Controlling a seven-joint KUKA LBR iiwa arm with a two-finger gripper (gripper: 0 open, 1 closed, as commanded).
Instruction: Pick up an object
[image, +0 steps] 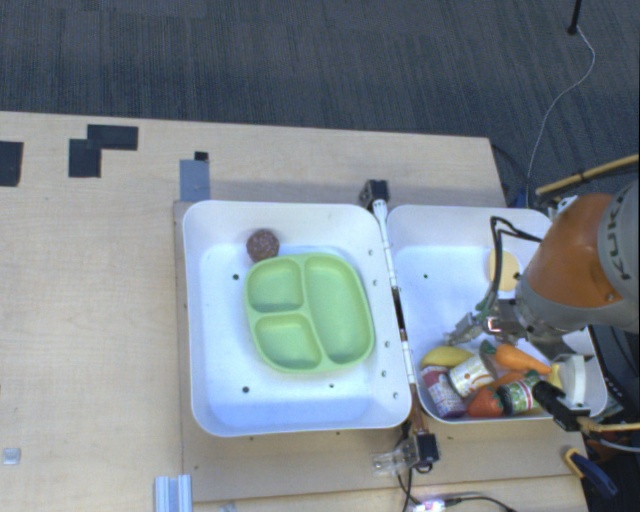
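From my remote desk, I see the arm (585, 265) reaching low into the right bin (440, 262), its gripper (480, 325) hanging just above a heap of small goods at the bin's near edge. Nothing is lifted yet, by my reading: every item appears to lie on the bin floor, and I see none between the fingers. The pick itself, the closing and the raise are all left to do.

The heap offers the candidates: a yellow piece (446, 355) nearest the gripper, a small can (470, 376) beside it, an orange carrot (520, 359), a red piece (484, 402), a dark bottle (519, 394) and a purplish packet (440, 390). They touch or overlap one another, so I cannot say which one is the target.

The left bin (215, 330) holds a green tray (310, 312) with three compartments and a brown ball (263, 243) at its far edge, well apart from the arm.

The fingers are a small metallic tangle against the white floor; I cannot tell whether they stand wide or narrow. The wrist's orange band covers the bin's far right side, where a yellowish patch (508, 270) peeks out, unidentifiable. Labels are too blurred to read.
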